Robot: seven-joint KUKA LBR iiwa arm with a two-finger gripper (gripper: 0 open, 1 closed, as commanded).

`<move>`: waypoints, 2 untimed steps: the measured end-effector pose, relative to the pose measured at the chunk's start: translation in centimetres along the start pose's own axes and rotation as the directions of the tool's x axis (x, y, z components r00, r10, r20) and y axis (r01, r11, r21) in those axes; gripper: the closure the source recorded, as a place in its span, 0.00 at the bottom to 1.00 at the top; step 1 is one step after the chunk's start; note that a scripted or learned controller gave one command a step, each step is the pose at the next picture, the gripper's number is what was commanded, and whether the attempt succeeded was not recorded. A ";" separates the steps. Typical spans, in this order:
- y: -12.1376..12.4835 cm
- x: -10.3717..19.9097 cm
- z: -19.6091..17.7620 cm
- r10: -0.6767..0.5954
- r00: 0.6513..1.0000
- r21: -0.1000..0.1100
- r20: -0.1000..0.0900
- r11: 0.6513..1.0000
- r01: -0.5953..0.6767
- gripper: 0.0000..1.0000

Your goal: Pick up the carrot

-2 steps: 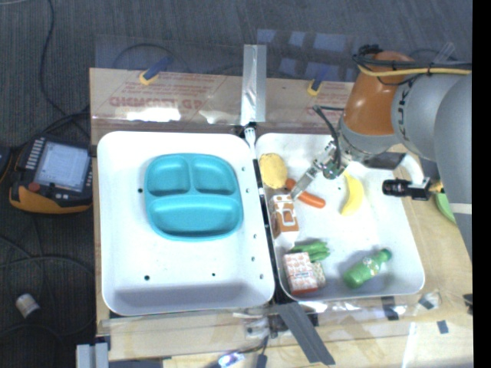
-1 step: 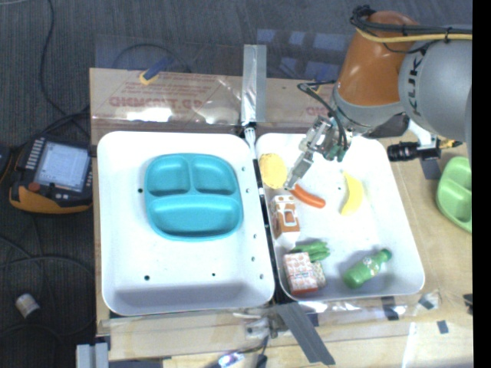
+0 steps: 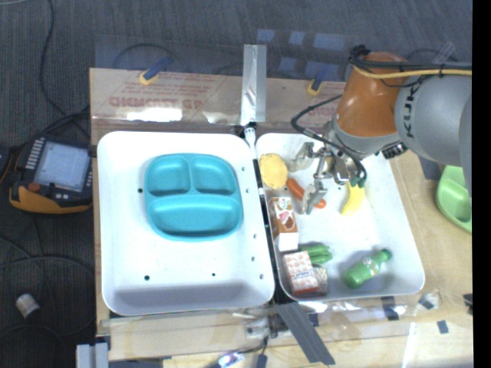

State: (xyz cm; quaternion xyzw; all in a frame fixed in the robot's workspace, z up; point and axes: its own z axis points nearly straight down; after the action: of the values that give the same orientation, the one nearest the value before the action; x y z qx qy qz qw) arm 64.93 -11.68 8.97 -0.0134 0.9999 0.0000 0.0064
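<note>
The jaws hang low in the right bin, pointing down and toward the left, with the grey arm and its orange band rising behind them to the right. They appear slightly spread, with a gap between the two metal fingers. The carrot lies on the bin floor right at the fingertips, its orange showing on both sides of them; whether the fingers touch or grip it is hard to tell in this blurred patch.

Just right of the jaws lies a banana. Up and left of them sits a round yellow fruit against the bin's left wall. Below the jaws, along that wall, stand a small carton and a red box, with a green vegetable beside them. A green bottle lies further down to the right.

Well left of the jaws, the left bin holds a blue divided tray. Both bins rest on the worktop.
</note>
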 end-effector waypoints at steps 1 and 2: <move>-2.8 -0.4 0.0 0.074 0.997 -0.003 0.000 0.997 -0.074 0.00; -0.2 2.2 -1.5 -0.083 0.997 -0.001 -0.011 0.997 0.083 0.00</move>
State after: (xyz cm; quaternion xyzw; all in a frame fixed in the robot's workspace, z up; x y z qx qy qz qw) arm 62.76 -11.96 10.46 -0.0548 0.9985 0.0000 0.0010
